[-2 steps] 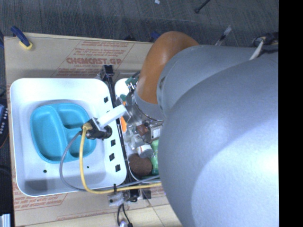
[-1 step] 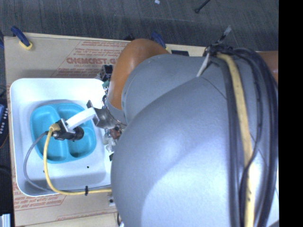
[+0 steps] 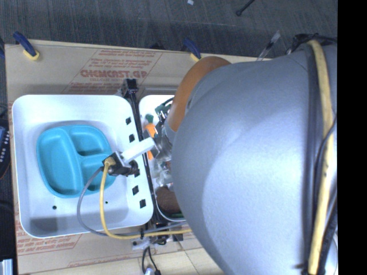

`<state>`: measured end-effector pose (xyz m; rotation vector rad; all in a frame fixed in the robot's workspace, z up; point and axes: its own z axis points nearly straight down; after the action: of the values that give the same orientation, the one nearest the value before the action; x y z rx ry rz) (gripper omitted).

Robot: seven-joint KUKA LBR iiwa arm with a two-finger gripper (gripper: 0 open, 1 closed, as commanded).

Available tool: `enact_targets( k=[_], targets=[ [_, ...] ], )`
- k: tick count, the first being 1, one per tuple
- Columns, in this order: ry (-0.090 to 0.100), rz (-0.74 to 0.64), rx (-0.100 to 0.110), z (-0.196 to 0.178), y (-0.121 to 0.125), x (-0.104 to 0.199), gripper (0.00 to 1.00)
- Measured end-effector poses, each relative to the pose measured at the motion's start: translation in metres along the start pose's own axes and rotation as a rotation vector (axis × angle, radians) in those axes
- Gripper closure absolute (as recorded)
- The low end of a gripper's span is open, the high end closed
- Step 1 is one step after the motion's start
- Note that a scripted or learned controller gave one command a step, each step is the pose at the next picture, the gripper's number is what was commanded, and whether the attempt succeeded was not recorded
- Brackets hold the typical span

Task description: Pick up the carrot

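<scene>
Carrot [image 3: 150, 129] shows as a small orange bit at the left edge of the right bin [image 3: 151, 102], just beside the arm. Far left, the left bin [image 3: 23, 153] holds a blue divided tray [image 3: 69, 159]. A green bit [image 3: 149, 118] sits just above the carrot, and a brown thing [image 3: 166, 199] lies lower down. The gripper [image 3: 163, 149] is mostly hidden under the grey arm [image 3: 246, 165], so I cannot tell whether it is open or closed.

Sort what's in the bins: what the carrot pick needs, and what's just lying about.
For the job: orange piece, probably the carrot, at the edge of the arm; right bin holding it.

Lying about: blue divided tray in the left bin; brown thing and green bit in the right bin, both partly hidden.
</scene>
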<state>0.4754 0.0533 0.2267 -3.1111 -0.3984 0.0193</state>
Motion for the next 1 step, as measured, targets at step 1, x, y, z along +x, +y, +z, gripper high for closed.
enact_targets(
  k=[1],
  targets=[
    [0.004,-0.055,-0.001,0.0038,-0.085,0.0215,1.0]
  ],
)
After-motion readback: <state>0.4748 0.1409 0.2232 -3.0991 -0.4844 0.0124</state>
